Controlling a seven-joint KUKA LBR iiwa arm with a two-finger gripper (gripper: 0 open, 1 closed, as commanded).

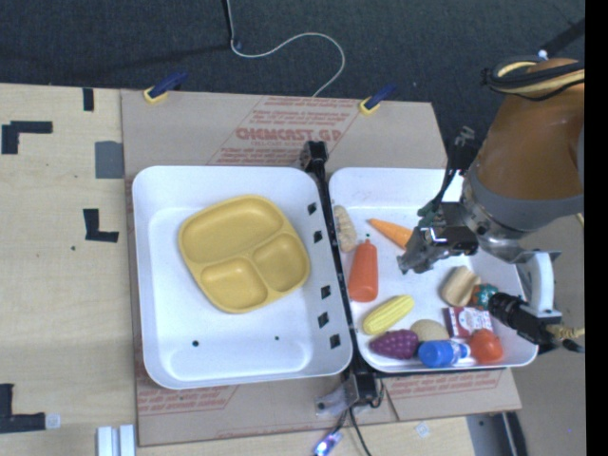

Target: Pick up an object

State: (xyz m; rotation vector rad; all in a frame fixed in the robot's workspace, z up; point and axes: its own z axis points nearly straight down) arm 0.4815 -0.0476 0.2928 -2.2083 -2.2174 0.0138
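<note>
From above, the pincer (415, 255) is hanging over the right bin (399, 183); whether it is gripping anything I cannot tell. A small carrot (388, 229) is lying just up-left of it, an orange bottle (363, 272) to its left, a corn cob (389, 313) below it. The yellow tray (244, 252) is sitting well left, in the left bin (157, 283).

A: What is under the bins?

B: A brown cardboard sheet (285, 131) with red printed letters. Two clips, yellow and blue, hold its far edge (166, 85). It lies on a light wooden table (57, 283) that has black marks.

A: And behind the table?

B: A dark blue carpet floor (123, 17). A thin white cable (285, 46) curls over it.
</note>
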